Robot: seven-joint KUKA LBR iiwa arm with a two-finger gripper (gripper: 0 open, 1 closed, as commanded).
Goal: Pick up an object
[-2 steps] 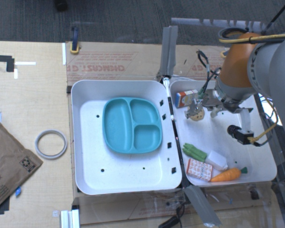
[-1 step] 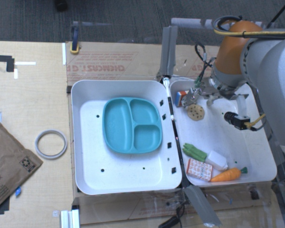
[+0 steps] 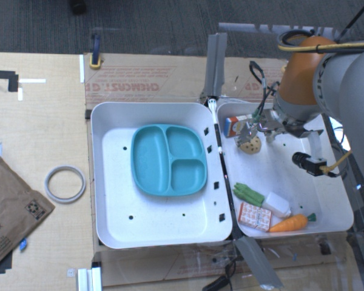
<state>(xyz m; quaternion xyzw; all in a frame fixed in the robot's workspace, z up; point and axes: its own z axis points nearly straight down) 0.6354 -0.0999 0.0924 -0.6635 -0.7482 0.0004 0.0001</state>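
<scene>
In the right bin (image 3: 327, 193), my gripper (image 3: 253, 130) hangs over the far left part, at the end of the grey arm with its orange band (image 3: 300, 71). Directly below it, touching or nearly so, lies a tan cookie with dark chips (image 3: 250, 145). A small red, white and blue carton (image 3: 231, 126) stands just left of the gripper against the bin wall. Along the near side lie a green vegetable (image 3: 248, 193), a white block (image 3: 276, 204), a red-and-white checked packet (image 3: 255, 217) and an orange carrot (image 3: 289, 224).
The left bin (image 3: 109, 180) holds a teal divided plate (image 3: 168, 160). A black cable connector (image 3: 308, 162) hangs over the middle of the right bin. On the bench to the left lie a tape ring (image 3: 65, 183) and a cardboard box (image 3: 9, 208).
</scene>
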